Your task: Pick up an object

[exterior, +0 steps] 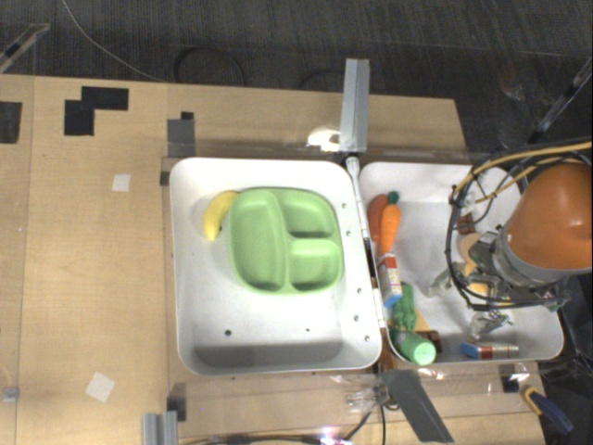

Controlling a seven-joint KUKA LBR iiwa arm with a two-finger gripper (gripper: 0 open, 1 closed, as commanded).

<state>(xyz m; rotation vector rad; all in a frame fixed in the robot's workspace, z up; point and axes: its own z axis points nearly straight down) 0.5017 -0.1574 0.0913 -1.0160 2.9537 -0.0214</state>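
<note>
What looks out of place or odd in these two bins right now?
Mostly the banana: it's wedged partly under the green divided tray's left edge in the left bin. In the right bin, the carrot and green bottle crowd the divider wall.

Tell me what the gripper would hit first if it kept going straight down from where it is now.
Probably the bare floor of the right bin. The gripper points down over white bottom, with a marker lying just beside it toward the near wall. Depth is hard to judge from above.
</note>
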